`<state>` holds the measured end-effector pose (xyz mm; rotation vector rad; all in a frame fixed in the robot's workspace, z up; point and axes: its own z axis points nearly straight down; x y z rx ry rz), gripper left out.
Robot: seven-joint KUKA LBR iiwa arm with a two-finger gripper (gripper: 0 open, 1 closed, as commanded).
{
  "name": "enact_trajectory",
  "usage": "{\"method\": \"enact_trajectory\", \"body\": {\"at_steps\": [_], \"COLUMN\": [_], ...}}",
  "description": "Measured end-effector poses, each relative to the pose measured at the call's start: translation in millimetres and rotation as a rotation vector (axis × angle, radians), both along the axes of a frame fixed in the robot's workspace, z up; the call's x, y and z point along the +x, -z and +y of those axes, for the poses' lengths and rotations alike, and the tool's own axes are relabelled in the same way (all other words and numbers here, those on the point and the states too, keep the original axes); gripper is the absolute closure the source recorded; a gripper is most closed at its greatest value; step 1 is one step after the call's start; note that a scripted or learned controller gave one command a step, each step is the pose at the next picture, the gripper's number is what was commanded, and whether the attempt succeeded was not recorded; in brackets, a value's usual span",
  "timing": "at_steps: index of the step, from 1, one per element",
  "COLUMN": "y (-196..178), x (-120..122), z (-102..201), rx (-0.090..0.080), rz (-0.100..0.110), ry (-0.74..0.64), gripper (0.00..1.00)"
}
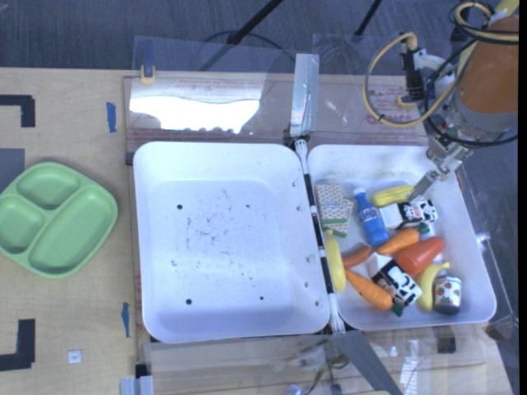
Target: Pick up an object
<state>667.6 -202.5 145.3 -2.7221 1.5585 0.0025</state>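
down at the near edge of the right bin (482, 257), a small silver-and-red object (449, 295) sits beside a yellow banana (431, 285). just left of it, a black-and-white cow-patterned block (400, 284) lies on an orange carrot (367, 290). a red-orange pepper (420, 254) sits above, with another carrot (400, 240) just beyond it. a long yellow banana (333, 262) hugs the bin's left wall. middle now: a blue bottle (371, 218) with a white label, print too small to read, and a checked green-and-white packet (333, 203) to its left. farther back, a second cow-patterned block (418, 212) and a yellow corn-like piece (391, 194). the claw (442, 168) hangs over the bin's far right corner, nothing between its fingers; whether they're spread, can't tell. the left bin (156, 171) is speckled, and a green divided plate (56, 218) sits on the wooden surface (66, 113).
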Motion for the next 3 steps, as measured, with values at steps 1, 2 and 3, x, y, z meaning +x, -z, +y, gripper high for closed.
{"method": "enact_trajectory", "body": {"at_steps": [1,2,3], "y": [20.9,-19.9,33.8], "x": [0.4,0.8,1.6], "z": [11.9,-4.0,43.3], "rx": [-0.002,-0.005,-0.013], "rz": [-0.003,-0.006,-0.001], "ry": [-0.222,-0.674,-0.838], "gripper": [0.0,0.0,0.0]}}
